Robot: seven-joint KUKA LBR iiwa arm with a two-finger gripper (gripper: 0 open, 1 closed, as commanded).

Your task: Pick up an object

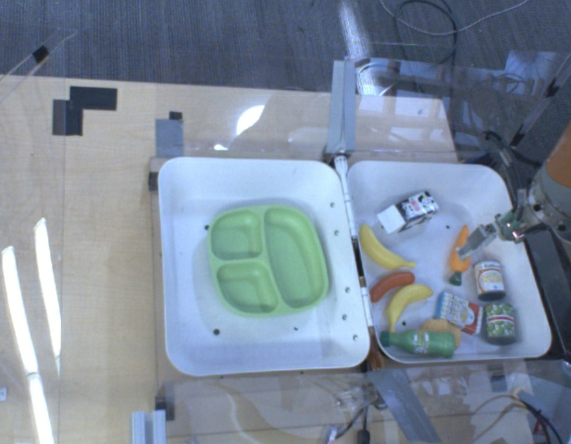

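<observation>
Orange carrot [461, 248] lies just beside the tool [484, 239], whose grip state is unclear.

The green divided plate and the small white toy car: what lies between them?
The camera view shows the bins' adjoining white rims, then bare bin floor.

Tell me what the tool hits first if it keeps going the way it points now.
Probably the carrot: the tool points left and down into the right bin, just beside the carrot's top. Height above it is unclear from this slant.
</observation>
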